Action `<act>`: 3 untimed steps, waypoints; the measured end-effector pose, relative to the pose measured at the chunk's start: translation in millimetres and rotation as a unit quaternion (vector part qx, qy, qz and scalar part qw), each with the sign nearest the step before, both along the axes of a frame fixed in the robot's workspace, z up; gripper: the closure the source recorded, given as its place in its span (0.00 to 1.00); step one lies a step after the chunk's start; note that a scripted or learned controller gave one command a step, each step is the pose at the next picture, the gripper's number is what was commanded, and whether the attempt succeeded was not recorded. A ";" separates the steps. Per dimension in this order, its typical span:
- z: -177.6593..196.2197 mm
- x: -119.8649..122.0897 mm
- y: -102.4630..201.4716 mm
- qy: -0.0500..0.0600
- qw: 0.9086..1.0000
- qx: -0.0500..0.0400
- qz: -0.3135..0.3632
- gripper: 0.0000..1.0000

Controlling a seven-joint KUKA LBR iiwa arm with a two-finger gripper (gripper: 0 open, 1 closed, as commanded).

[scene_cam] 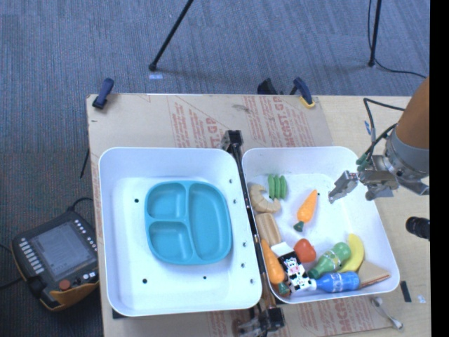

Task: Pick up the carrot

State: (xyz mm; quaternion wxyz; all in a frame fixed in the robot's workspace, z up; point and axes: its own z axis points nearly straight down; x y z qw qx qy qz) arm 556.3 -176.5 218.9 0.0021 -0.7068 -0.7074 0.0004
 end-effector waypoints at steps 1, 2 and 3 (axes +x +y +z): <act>-132.0 41.4 44.7 0.001 1.000 0.000 -0.026 0.00; -121.6 41.8 44.6 0.001 1.000 0.001 -0.027 1.00; -33.1 1.2 64.4 0.000 0.984 -0.001 -0.179 1.00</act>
